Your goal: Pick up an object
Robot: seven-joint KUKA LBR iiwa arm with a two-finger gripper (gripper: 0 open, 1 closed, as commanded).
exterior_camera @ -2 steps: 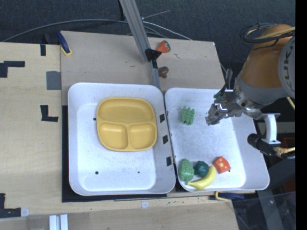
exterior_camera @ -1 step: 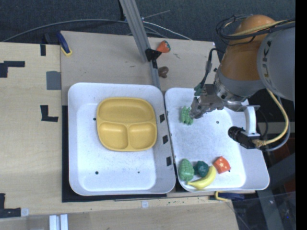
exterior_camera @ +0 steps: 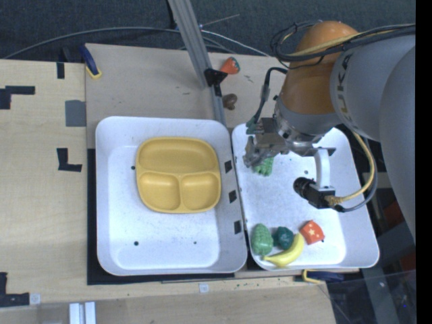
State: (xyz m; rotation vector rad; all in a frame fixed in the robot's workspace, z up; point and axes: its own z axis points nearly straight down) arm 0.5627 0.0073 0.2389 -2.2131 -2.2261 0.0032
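Over on the right bin (exterior_camera: 351, 248), the tool (exterior_camera: 258, 155) is down near the bin's upper left corner, right at a small green object (exterior_camera: 264, 167). The green thing sits just under the metal tip and looks like it's touching it, but I honestly can't tell if the fingers are apart or pinched on it, the wrist blocks too much. Arm (exterior_camera: 317, 79) comes in from the right, orange band showing up top.

Down at the lower left corner of that same bin there's a little pile: a light green veggie-looking piece (exterior_camera: 261, 238), a darker green lump (exterior_camera: 283, 237), a yellow banana (exterior_camera: 289, 253) curled below them, and a red-orange piece (exterior_camera: 312, 232) just beside them.

Left bin (exterior_camera: 115, 248) has a yellow divided plate (exterior_camera: 179, 174) sitting in its upper half. Both bins sit side by side on the worktop (exterior_camera: 40, 201).
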